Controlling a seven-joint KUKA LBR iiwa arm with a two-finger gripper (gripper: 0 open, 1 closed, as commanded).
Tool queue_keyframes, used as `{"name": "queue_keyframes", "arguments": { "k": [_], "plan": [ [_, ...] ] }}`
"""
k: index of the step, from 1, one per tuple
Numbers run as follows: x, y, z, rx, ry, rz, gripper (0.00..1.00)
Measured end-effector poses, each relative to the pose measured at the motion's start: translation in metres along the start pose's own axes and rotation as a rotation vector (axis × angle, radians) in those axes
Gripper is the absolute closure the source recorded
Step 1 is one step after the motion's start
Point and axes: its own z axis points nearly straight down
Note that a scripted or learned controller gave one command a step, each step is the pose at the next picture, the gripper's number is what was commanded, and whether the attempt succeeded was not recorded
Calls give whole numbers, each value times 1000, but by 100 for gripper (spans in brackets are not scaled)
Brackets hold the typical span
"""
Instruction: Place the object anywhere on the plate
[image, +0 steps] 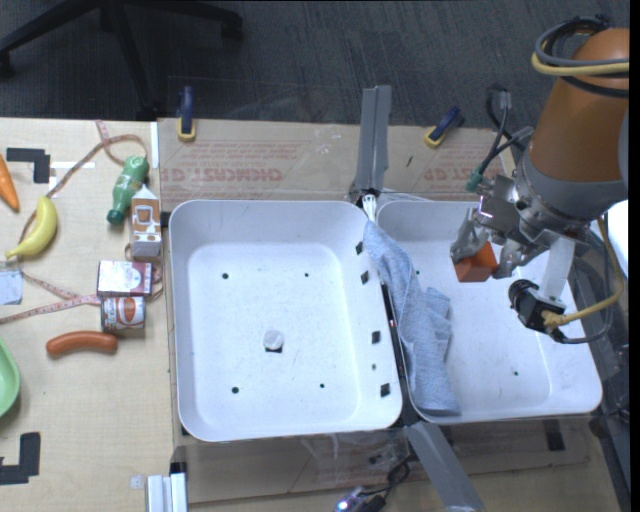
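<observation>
even, bright overhead light; the white bins (200, 300) are near washed out, with soft shadows along their walls. focus is fair, slightly grainy; the floor (300, 50) stays dim.

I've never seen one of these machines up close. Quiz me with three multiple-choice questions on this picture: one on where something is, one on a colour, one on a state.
1. Where does the crumpled grey-blue cloth lie?
A. in the left white bin
B. along the left side of the right white bin
C. on the wooden bench

2. What colour is the small block at the gripper?
A. orange
B. green
C. blue

3. How is that block placed?
A. flat on the bin floor
B. between the jaws, above the bin
C. on the cloth

Answers: 1 B, it drapes by the divider. 2 A, plainly orange. 3 B, the jaws flank it.
</observation>
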Motion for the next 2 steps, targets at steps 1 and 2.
{"name": "queue_keyframes", "arguments": {
  "k": [1,2],
  "plan": [
    [-21,-46,-42,-1,0,11,100],
    [62,-79,-42,-1,0,-95,100]
  ]
}}
